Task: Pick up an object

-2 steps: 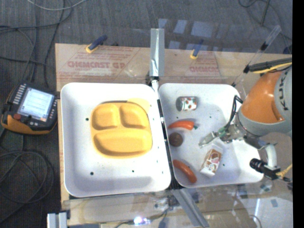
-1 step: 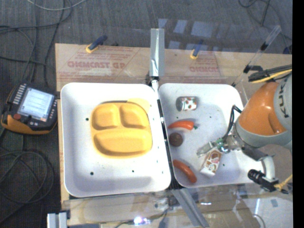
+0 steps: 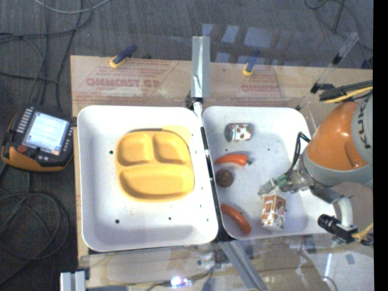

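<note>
The right bin [image 3: 270, 117] holds several small items. A white can with red spots [image 3: 238, 132] lies near its back. An orange-red pepper [image 3: 231, 160] and a brown ball [image 3: 225, 177] sit by the left wall. A red-orange sausage [image 3: 236, 218] lies at the front left, and a small brown-and-white carton [image 3: 273, 211] stands at the front middle. My gripper [image 3: 276, 185] hangs just behind and above the carton, reaching in from the right. Nothing is seen between its tips.
The left bin [image 3: 97, 211] carries a yellow divided plate [image 3: 156, 165]. The arm's orange and grey body [image 3: 339, 144] covers the right bin's right side. A teach pendant [image 3: 39, 138] lies on the floor at left. Clamps and tape sit behind the bins.
</note>
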`<state>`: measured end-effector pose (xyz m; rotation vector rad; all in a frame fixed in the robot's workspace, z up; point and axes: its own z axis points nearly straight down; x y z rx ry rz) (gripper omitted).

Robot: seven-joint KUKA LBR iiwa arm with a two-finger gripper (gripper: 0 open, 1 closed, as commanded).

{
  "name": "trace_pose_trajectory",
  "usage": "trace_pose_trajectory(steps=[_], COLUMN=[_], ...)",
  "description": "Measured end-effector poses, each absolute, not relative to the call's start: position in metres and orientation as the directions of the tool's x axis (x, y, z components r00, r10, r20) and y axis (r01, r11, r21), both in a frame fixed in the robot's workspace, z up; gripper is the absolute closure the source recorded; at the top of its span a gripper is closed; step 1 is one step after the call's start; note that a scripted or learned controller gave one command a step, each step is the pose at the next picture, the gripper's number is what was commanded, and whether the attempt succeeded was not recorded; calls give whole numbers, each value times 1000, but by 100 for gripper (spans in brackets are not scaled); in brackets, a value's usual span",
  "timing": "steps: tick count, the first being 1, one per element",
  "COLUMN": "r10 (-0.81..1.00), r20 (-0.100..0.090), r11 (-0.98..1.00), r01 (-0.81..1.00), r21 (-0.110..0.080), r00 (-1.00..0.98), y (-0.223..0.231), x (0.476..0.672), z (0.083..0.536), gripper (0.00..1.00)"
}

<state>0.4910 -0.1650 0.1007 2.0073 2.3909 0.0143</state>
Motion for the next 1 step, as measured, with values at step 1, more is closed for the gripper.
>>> trace_pose_trajectory(steps=[1], r10=[1000], r20=[-2], r11=[-31], r01=[1000], r21=[-2], r00=[31], y=[-93], x=[515], z=[201], gripper=[100])
